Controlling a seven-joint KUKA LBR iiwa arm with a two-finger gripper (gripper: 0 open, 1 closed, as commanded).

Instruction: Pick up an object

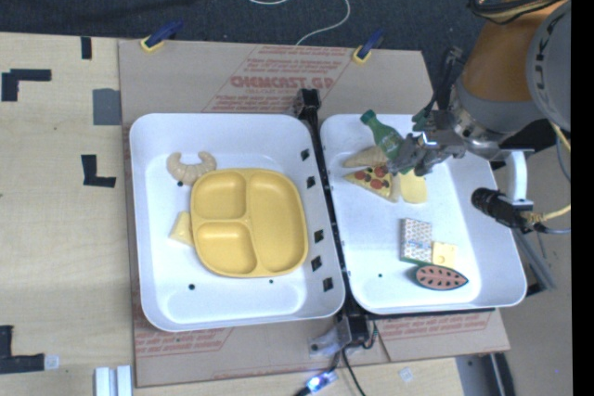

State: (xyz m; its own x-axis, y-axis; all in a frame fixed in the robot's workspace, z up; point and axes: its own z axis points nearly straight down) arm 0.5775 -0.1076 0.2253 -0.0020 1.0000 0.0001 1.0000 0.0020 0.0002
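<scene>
My gripper [409, 162] hangs low over the upper part of the right bin [483, 227], at the end of the grey arm with the orange band [506, 46]. Directly under and beside it lie a pizza slice [371, 177], a pale yellow piece [415, 191] and a green bottle [381, 132] lying on its side. The gripper's dark tip overlaps the edge of the bottle and the yellow piece, and nothing visibly sits in its grasp. A tan cone-shaped piece [359, 159] lies just left of it.
Lower in the right bin lie a checkered packet [416, 239], a small yellow square [445, 253] and a watermelon slice [440, 277]. The left bin [158, 283] holds a yellow divided plate [249, 223], a croissant [190, 166] and a yellow wedge [180, 227].
</scene>
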